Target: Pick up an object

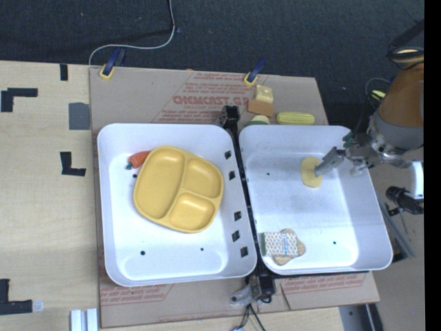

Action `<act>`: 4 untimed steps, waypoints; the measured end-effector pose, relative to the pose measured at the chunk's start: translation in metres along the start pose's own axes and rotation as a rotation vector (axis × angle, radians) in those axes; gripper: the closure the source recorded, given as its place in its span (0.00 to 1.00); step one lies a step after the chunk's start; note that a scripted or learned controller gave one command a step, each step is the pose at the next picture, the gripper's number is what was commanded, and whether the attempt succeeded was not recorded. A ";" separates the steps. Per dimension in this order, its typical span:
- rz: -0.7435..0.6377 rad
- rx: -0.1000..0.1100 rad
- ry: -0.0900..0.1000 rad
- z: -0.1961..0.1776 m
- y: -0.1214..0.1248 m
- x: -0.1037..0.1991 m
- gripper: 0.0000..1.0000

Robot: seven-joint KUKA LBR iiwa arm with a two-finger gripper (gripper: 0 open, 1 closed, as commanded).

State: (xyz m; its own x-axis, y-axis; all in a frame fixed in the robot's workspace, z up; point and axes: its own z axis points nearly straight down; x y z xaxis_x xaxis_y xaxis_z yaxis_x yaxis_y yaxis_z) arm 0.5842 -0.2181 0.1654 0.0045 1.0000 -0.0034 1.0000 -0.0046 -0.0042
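Table [41, 205]: pale wood, with a brown cardboard sheet [207, 92] laid over its middle. Two shallow white bins are carried on the sheet, side by side and touching along a black hinge line.

Left bin [114, 254]: one yellow divided plate [179, 188], three compartments, lies near the middle, tilted. One orange piece [138, 158] is seen at the plate's far left edge, partly hidden under it.

Right bin [365, 247]: two things counted. One small pale yellow object [311, 172] lies toward the far edge, right of centre. One patterned packet on a tan base [282, 245] lies near the near left corner.

Arm [403, 109]: grey and orange, entering over the right bin's right edge.

Claw [329, 163]: its tip is seen at the pale yellow object's right side, touching or overlapping it. How far it is spread cannot be told, nor whether anything is gripped.

On the cardboard beyond the bins' far edge, three small items are counted: one tan block [261, 105], one yellow corn-like piece [295, 118], one small pale round piece [259, 120].

Two clips are seen at the cardboard's far edge: one yellow [107, 71], one blue [253, 73].
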 end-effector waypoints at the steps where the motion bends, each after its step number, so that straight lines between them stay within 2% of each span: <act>1: -0.008 -0.007 -0.001 0.084 0.027 0.033 0.00; 2: -0.005 -0.020 -0.005 -0.057 0.048 -0.008 0.00; 3: -0.006 0.007 0.005 0.080 0.043 -0.004 0.00; 4: -0.008 -0.006 0.000 0.079 0.050 0.035 0.00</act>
State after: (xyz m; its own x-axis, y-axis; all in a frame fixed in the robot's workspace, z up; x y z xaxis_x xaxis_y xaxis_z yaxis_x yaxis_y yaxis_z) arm 0.6337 -0.1831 0.0857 -0.0037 1.0000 -0.0034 1.0000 0.0037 0.0022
